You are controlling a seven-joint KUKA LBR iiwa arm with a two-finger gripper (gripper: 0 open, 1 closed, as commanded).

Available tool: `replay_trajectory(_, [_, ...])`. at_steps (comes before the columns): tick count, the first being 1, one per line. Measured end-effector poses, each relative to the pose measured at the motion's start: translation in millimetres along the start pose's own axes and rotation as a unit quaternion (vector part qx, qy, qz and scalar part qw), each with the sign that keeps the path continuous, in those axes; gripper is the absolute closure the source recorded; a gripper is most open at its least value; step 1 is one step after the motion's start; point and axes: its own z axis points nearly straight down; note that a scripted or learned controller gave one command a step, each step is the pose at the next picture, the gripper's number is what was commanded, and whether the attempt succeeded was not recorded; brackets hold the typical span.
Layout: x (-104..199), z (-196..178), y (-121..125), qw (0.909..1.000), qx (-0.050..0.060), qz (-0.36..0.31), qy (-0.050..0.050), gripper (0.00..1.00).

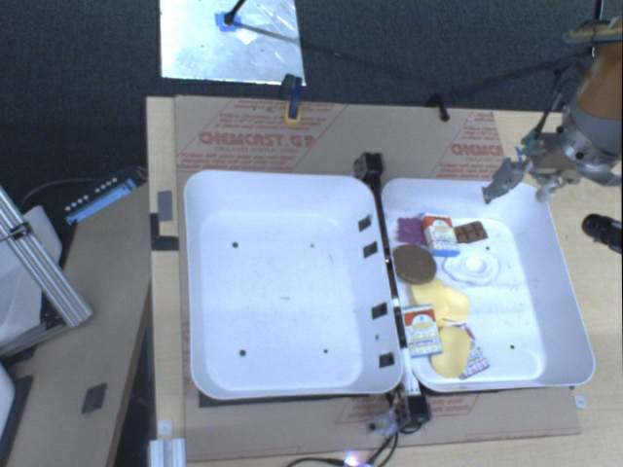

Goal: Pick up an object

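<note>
Small carton (421,330) nearest, right bin (557,261) (cluttered); my fingers (520,178) above far rim, seemingly spread, holding nothing; pick pending.

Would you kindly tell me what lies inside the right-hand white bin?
The right-hand white bin holds a brown round disc, a white round lid, yellow flat pieces and small printed cartons. Whatever lies beneath this overlapping pile is covered.

perhaps a foil sheet (232,25) beyond the cardboard (321,129)
</note>
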Motion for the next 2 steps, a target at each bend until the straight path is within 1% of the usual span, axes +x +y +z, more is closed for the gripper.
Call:
replay_trajectory(1, [81.3,75.0,6.6,1.0,0.002,-0.003,0.001,0.0])
replay_trajectory(2, [56.9,164.2,-2.9,1.0,0.0,0.002,0.001,0.0])
